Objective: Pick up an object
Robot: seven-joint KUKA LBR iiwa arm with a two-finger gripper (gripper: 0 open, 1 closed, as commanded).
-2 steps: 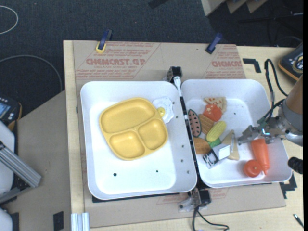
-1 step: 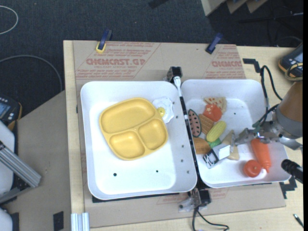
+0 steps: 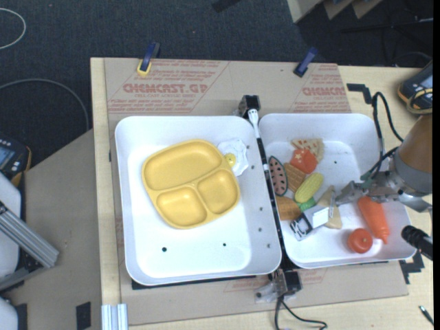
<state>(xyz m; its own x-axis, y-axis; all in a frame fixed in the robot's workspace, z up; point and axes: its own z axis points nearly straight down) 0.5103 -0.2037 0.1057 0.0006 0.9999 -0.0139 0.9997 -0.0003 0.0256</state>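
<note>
Camera view: two white bins are seen side by side on a brown board. The left bin (image 3: 137,246) holds a yellow divided tray (image 3: 190,192), tilted a little, with a fried-egg toy (image 3: 232,155) touching its upper right corner. The right bin (image 3: 323,124) holds a cluster of toy food: a cracker-like wedge (image 3: 307,146) at the top, a red tomato piece (image 3: 303,161) just below it, a dark seeded slice (image 3: 277,176) near the divider between the bins, a corn cob (image 3: 309,186) in the middle with a small green piece (image 3: 306,202) at its lower end, and a brown bread slice (image 3: 287,208) under that group. An orange carrot (image 3: 375,218) lies at the right side of this bin, with a red tomato (image 3: 359,240) just beside its lower end. The arm enters from the right, its orange band (image 3: 418,151) above the grey wrist. The gripper (image 3: 304,224) is lowered into the right bin, its tip beside the bread slice and below the corn. Whether the claw is released or clenched cannot be told from this angle, and no object is seen between its parts. All toy food is seen resting in the bins; nothing is lifted.
</note>
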